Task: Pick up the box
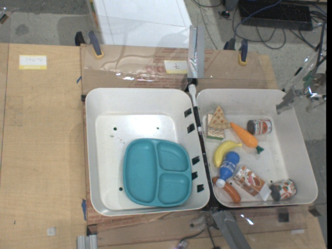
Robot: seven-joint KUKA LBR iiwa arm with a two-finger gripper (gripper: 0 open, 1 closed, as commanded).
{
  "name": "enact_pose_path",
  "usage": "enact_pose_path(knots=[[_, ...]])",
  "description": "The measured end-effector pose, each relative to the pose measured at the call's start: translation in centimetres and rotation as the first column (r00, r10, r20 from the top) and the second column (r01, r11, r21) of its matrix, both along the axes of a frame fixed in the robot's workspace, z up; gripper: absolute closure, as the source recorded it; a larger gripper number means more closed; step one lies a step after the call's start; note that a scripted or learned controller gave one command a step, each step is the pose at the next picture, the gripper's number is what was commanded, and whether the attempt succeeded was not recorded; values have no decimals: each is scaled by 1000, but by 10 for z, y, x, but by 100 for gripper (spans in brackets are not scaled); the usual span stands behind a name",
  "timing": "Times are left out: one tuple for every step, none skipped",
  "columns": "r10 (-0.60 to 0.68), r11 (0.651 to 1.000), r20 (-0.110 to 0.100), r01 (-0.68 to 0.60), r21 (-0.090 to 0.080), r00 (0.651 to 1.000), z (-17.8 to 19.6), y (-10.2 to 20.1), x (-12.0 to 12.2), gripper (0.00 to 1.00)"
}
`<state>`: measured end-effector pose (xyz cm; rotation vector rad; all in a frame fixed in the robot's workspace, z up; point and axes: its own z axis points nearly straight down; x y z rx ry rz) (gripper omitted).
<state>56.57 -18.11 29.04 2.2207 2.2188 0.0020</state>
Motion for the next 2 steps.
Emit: enact_pose_path(knots=[[65, 998, -3, -65, 1, 998, -38, 37, 37, 0], [220, 975, 13, -220, -4, 975, -175, 88, 93, 0]])
